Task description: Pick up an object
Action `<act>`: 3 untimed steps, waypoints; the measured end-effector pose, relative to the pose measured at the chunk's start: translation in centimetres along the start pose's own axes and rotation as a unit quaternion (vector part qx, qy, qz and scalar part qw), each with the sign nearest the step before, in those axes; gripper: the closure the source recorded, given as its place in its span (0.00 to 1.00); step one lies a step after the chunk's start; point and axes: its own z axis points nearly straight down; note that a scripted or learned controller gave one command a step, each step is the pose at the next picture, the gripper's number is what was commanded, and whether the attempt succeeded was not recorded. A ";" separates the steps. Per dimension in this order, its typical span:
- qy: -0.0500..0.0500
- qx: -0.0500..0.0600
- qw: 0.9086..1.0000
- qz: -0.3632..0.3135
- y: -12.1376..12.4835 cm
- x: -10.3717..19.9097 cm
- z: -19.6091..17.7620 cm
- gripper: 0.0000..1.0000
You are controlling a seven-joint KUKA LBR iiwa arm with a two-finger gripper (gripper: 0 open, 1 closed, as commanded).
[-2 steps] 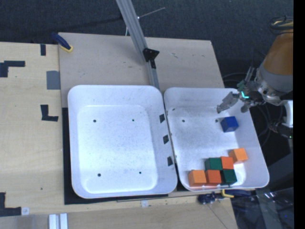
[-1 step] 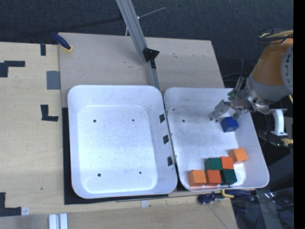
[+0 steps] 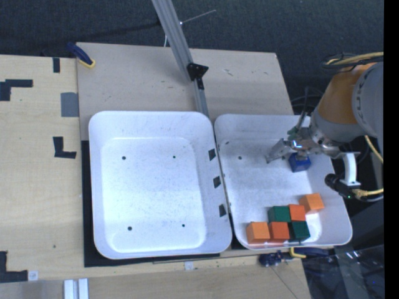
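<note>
A pale wooden bench [image 3: 156, 80] stands on dark carpeted floor [image 3: 262, 11], with grey and black tape marks along its left part. A slanted metal pole [image 3: 176, 33] crosses above its far edge. On the bench lie two shallow white bins: the left bin [image 3: 149, 185] and, touching its side, the right bin [image 3: 249, 185]. The grey arm [image 3: 349, 104] with its orange band reaches over the right bin's far right part. Its hand [image 3: 293, 147] hangs low there, with a small blue block [image 3: 300, 162] just under it; whether its fingers grip the block I cannot tell. In the near right corner sits a cluster of blocks [image 3: 287, 222], orange, green and white, packed close together.
</note>
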 end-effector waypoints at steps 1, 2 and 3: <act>-0.001 -0.007 1.000 0.000 0.5 -0.1 -0.2 0.00; -0.001 -0.007 1.000 -0.002 0.5 0.0 -1.0 1.00; 0.003 0.003 1.000 0.000 -0.3 0.0 -6.4 1.00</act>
